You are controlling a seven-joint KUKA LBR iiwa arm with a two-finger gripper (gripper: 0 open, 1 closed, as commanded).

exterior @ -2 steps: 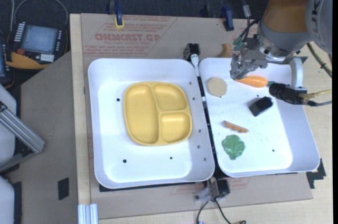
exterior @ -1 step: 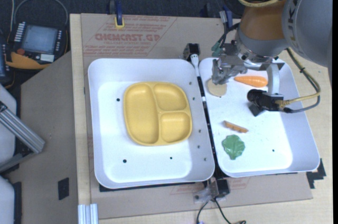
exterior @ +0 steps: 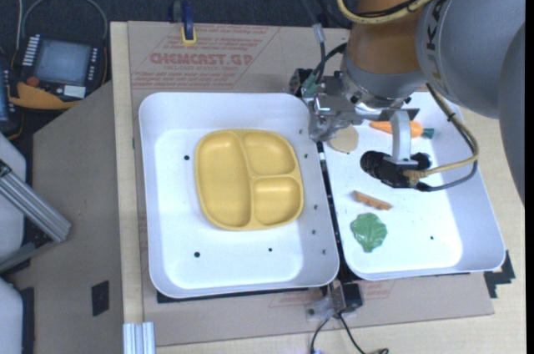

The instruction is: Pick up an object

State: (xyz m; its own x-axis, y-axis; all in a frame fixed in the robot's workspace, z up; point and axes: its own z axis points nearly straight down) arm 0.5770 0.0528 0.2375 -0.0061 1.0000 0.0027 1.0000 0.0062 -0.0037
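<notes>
Nearest me, a green broccoli-like piece point(exterior: 368, 230) lay toward the front of the right bin point(exterior: 442, 248). The tool point(exterior: 329, 125) hung close by a pale round piece point(exterior: 343, 141) beside that bin's left wall; spread or pinched, I could not tell. That close, I reckoned it might strike the wall, or nudge the flat piece aside without gripping it.

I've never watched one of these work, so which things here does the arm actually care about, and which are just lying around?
Likely part of the job: gripper, tan disc, carrot, brown stick, green lump, yellow plate.
Just lying about: screen pad, blue clamp, cardboard.
</notes>
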